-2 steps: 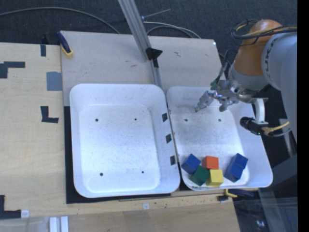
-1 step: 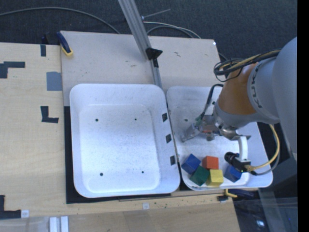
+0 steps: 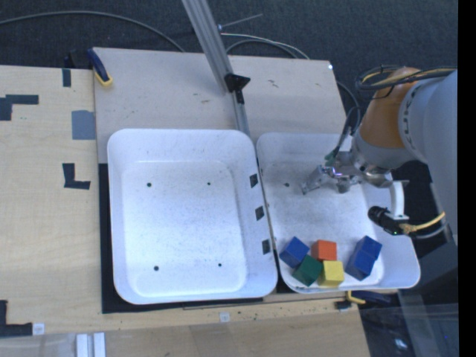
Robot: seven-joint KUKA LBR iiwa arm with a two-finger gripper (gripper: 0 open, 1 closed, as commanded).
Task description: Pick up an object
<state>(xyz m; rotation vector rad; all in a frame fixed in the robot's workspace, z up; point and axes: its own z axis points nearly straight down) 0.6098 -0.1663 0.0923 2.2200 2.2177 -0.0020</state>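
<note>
A wooden counter (image 3: 178, 88) carries two shallow white bins side by side, the left bin (image 3: 119, 199) by its near edge and the right bin (image 3: 297, 155) toward its near right corner. The grey arm (image 3: 416, 117), with its orange band, reaches in from the right and hangs its jaws (image 3: 316, 183) over the far half of the right bin, above bare bin floor. Whether the jaws stand open or closed cannot be told from this angle; nothing shows between them. The objects to pick lie well apart from them, bunched along the right bin's near edge: a large blue block (image 3: 364, 257) at the near right corner, then a smaller blue block (image 3: 294, 251), an orange block (image 3: 324, 249), a green block (image 3: 307, 271) and a yellow block (image 3: 332, 273), the last four touching or nearly so. The likely trouble: a descent here would close on nothing, and among the packed four the jaws could land on a neighbour and scatter the cluster.
</note>
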